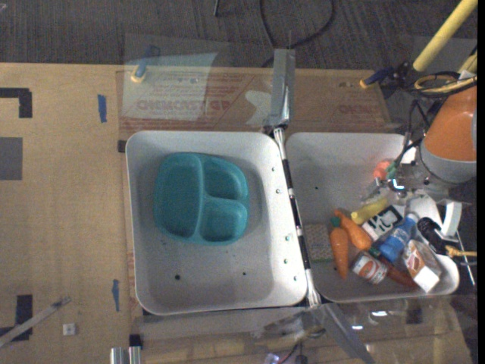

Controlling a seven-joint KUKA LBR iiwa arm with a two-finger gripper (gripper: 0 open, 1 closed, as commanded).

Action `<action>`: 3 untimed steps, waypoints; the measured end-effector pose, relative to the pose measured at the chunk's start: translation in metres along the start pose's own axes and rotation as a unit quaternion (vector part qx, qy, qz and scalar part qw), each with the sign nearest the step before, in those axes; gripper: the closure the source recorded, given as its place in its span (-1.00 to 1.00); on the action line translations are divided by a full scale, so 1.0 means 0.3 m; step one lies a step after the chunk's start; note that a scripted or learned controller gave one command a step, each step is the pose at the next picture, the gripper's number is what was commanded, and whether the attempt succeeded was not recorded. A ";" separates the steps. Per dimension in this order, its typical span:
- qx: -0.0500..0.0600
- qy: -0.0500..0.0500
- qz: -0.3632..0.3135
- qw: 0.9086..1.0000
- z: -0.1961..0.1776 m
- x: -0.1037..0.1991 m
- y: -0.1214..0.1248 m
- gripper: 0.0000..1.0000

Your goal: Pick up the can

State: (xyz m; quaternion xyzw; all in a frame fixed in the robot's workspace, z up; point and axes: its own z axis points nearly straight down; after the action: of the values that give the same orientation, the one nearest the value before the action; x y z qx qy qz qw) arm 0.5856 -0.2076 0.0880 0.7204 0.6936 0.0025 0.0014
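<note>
The can point(369, 268) is small, with a red and white label, and lies on its side near the front of the right bin point(326, 165). It sits in a pile, between an orange carrot point(339, 252) on its left and a blue bottle point(395, 242) behind it on the right. My gripper point(399, 179) hangs over the right side of this bin, behind the pile and well apart from the can. The orange-banded arm point(455, 127) rises behind it at the view's right edge.
A second carrot point(355, 231), a yellow item point(371, 208), a black and white card point(386, 220) and a red and white box point(420, 265) crowd the can. A teal divided plate point(201, 198) lies in the left bin point(151, 279). Cables and a yellow pole lie at the far right.
</note>
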 end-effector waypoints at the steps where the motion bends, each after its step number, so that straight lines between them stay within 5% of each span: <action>1: -0.003 -0.001 0.002 1.000 -0.040 -0.007 0.005 1.00; 2: 0.002 -0.002 0.081 0.997 -0.524 0.013 -0.143 1.00; 3: 0.003 0.000 -0.062 0.998 -0.636 0.142 -0.356 1.00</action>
State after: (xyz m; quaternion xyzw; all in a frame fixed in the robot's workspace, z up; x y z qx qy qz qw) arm 0.4793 -0.1613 0.2784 0.6762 0.7367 -0.0003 -0.0007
